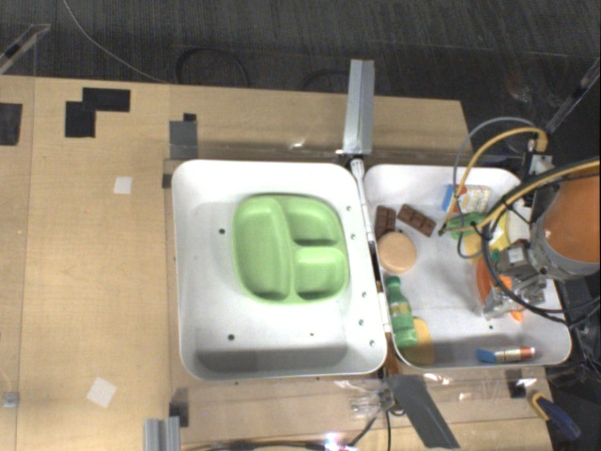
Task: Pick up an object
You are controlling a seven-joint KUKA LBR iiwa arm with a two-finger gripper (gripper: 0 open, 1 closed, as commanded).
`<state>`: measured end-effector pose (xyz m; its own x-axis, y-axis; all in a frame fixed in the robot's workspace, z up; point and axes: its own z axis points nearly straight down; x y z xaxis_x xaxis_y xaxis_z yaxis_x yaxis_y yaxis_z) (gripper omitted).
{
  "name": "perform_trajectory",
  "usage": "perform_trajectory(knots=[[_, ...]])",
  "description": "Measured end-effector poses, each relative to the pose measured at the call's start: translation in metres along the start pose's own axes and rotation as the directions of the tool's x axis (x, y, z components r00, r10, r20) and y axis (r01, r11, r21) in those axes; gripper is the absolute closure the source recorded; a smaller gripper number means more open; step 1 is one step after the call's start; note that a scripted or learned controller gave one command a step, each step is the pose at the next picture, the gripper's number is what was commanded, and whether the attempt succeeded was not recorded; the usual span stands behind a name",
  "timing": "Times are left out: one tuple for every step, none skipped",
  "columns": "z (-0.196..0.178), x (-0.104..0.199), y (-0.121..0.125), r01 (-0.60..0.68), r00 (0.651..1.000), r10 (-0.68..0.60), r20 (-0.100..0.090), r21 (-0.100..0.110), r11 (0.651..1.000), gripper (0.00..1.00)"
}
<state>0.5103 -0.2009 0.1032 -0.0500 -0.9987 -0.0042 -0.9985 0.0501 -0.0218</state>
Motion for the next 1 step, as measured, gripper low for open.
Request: perform_trajectory(knots=[[-0.0816, -0.0603, -0.0025, -0.097, 0.995, 0.097, -0.005, -0.009, 0.995, 1.0]])
